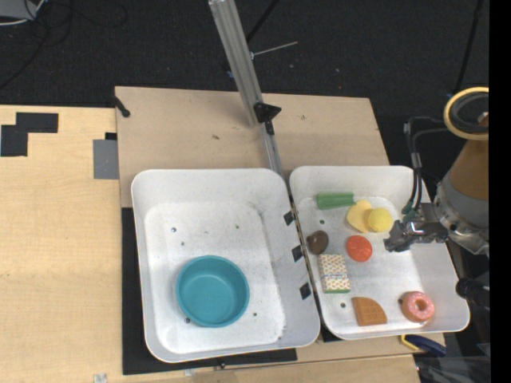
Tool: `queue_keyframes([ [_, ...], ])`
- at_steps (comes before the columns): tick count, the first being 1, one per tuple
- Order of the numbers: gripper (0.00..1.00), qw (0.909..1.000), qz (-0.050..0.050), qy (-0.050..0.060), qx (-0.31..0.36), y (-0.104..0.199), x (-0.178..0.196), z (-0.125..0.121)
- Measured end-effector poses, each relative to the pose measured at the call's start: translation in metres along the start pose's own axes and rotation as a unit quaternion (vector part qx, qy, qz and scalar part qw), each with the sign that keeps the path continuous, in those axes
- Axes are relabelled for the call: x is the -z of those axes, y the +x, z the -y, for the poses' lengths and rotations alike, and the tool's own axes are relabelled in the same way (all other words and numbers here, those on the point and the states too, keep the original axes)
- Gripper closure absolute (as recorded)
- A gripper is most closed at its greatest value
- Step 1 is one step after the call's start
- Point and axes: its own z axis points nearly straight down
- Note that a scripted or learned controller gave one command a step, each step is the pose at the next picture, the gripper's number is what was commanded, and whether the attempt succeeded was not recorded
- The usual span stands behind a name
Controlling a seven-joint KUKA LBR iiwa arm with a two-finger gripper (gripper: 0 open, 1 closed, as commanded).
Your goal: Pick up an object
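Note:
The right bin (399, 178) holds several small objects: a green block (334, 200), a yellow toy (370, 217), a brown ball (318, 242), a red-orange ball (359, 249), a checkered block (334, 274), a tan toast-shaped piece (368, 311) and a pink donut (417, 306). My gripper (398, 239) hangs over the right side of this bin, just right of the yellow toy and the red-orange ball. It is dark and seen at a slant. Nothing visible is lifted off the bin floor.
The left bin (160, 190) holds a teal bowl (211, 290) near its front. A metal rail (243, 62) slants down from the back to the gap between the bins. The grey arm with its orange band (471, 126) stands at the right.

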Motion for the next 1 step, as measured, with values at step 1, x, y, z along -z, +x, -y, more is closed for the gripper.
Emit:
queue_keyframes([
  [1,1.00,1.0000,0.000,0.002,0.000,-0.0003,0.0222,-0.0003],
])
